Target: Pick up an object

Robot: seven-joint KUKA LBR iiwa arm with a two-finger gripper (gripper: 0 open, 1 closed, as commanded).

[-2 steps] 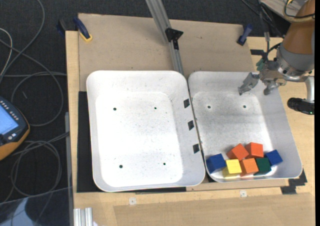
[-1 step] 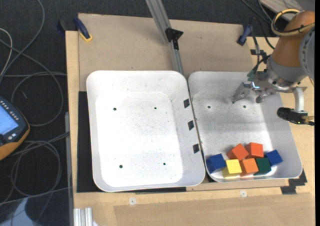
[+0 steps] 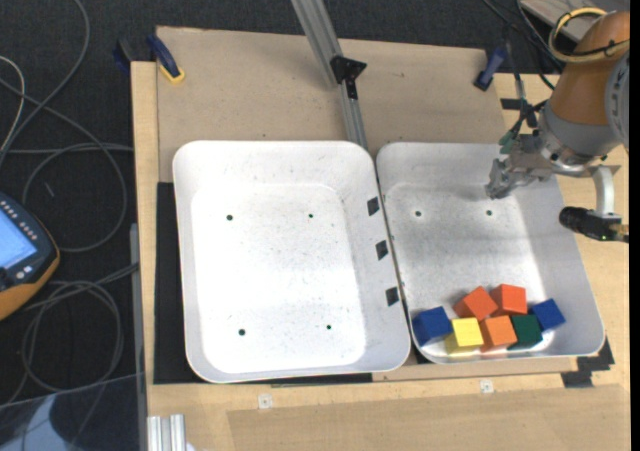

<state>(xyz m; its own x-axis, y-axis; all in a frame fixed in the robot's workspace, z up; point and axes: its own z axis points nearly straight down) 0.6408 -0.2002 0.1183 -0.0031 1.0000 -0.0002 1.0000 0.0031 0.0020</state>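
Gripper [image 3: 503, 177] hung upper right, grip state unclear; blocks [image 3: 487, 319] at lower right looked light, rigid, w/ flat sides to pinch.

white speckled bins [image 3: 270, 164], orange, blue, yellow, green blocks [image 3: 488, 319]

One fixed camera looks down at a slant over both white bins [image 3: 270, 154], from moderately high.
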